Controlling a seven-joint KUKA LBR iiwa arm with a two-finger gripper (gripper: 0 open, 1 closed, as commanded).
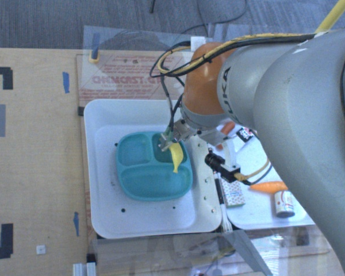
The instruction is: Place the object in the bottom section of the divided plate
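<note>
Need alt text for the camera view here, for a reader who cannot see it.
A grey and orange arm reaches from the right over a teal divided plate in the left white bin, its claw holding a yellow banana-shaped object above the plate's right side. The right bin holds a carrot, a small can and a card.

Right bin [250, 214] largely covered by the grey arm [299, 108], far rim unseen. Upper right compartment of the divided plate [152, 177] partly masked by the gripper [168, 142]. Small can [284, 203] near the bin's right edge half hidden, label unreadable.
</note>
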